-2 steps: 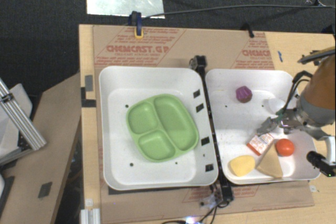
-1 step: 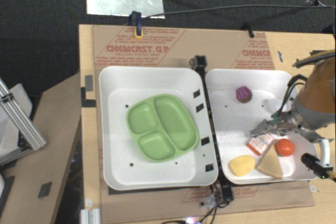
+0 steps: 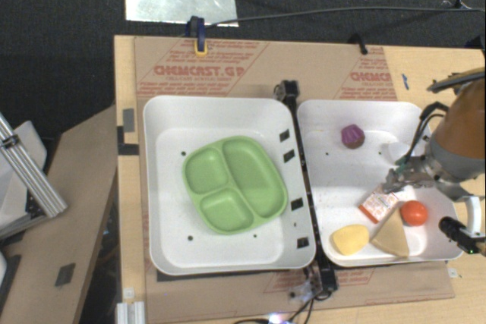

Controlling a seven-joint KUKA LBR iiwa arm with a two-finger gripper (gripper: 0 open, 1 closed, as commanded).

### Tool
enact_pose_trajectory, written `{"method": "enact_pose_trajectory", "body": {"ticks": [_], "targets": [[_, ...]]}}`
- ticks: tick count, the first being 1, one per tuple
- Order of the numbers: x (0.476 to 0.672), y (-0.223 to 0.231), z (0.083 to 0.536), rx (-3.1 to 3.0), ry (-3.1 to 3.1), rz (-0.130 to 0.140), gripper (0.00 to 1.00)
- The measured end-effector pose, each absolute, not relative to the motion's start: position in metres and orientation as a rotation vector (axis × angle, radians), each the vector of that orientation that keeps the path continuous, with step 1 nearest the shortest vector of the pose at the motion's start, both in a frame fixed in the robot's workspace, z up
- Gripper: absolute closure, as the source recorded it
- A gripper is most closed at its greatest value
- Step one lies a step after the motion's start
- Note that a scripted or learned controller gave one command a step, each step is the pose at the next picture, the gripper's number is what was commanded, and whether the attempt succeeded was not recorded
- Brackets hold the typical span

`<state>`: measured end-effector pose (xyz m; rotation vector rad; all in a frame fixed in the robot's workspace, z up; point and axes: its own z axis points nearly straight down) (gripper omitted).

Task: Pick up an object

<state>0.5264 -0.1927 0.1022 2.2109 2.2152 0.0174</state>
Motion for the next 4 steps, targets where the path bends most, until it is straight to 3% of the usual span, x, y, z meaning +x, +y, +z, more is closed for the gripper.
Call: {"method": "enact_pose_trajectory", "body": {"ticks": [1, 3, 4], "targets": [[0.531, -0.189, 0.147, 2.213, 2.223, 0.004, 1.00], [0.551, -0.191, 0.257, 2.210, 2.221, 0.006, 1.00], [0.555, -0.144, 0.261, 2.210, 2.231, 0.005, 1.00]]}}
